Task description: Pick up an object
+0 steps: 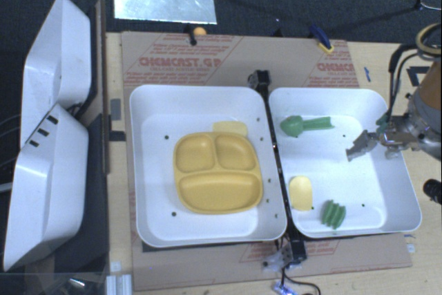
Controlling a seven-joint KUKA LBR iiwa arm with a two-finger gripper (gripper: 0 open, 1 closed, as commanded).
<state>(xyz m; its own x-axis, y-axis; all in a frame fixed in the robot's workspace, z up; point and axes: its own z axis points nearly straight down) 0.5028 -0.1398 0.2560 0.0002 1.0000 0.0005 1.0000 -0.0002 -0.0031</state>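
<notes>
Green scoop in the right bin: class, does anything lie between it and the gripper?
Nothing visible does. The green scoop lies left of the gripper, with bare floor of the right bin between them.

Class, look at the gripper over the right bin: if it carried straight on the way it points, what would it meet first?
The gripper points left and slightly down. It would probably meet the bin's white floor first; the yellow piece lies farther along. Depth is unclear.

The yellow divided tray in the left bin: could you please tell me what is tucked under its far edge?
A pale yellow flat piece pokes out from under the yellow divided tray; the rest is covered.
</notes>
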